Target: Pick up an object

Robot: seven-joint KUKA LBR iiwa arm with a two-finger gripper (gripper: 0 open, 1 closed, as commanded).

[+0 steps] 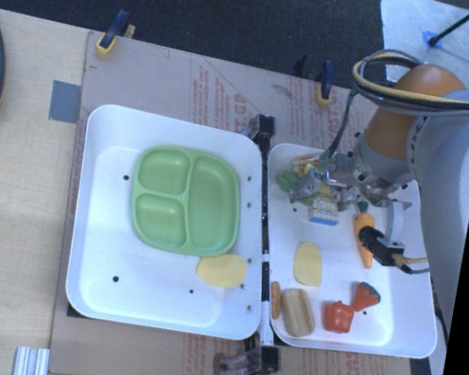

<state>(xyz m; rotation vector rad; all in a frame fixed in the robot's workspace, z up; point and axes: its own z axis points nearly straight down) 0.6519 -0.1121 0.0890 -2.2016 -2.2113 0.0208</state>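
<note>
A: Which step is this?

B: The reach. The gripper [328, 194] is low in the right bin [409, 343], at its far end, over a small cluster including a white and blue block [324, 212]. Whether it holds anything, I cannot tell.

A: And next?

B: Probably closing on that block. It lies short, its long axis roughly across the bin.
</note>
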